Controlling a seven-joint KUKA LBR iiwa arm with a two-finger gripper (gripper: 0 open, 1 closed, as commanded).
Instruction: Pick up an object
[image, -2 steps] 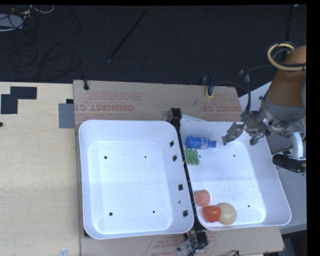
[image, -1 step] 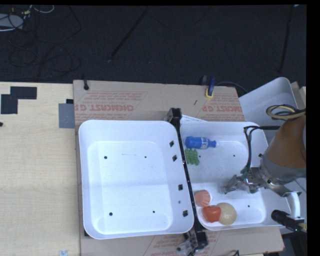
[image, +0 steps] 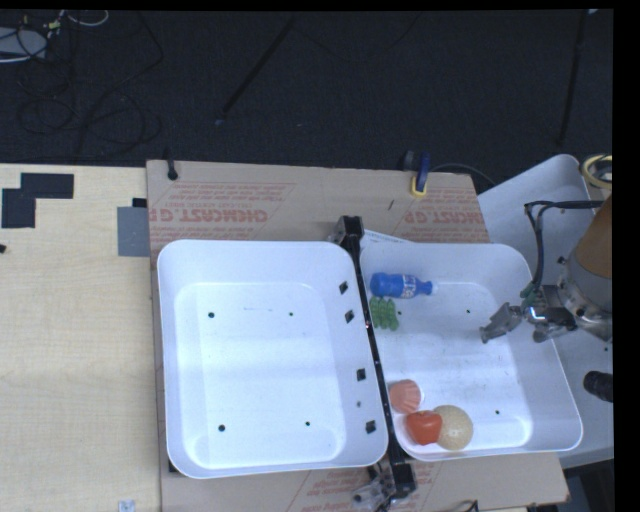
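White plastic forms two shallow bins set side by side on a cardboard sheet, with a black divider where their rims meet. This divider serves as the landmark. The left bin lies to its left. The right bin lies to its right and holds five small items. A blue bottle lies on its side just right of the divider's upper part, with a green toy just below it, close to the divider. Near the divider's lower end sit a pink ball, a red ball and a cream ball, clustered and touching. The gripper hangs over the right bin's far side, well apart from the divider and from every item. Its fingers appear spread apart, with nothing between them.
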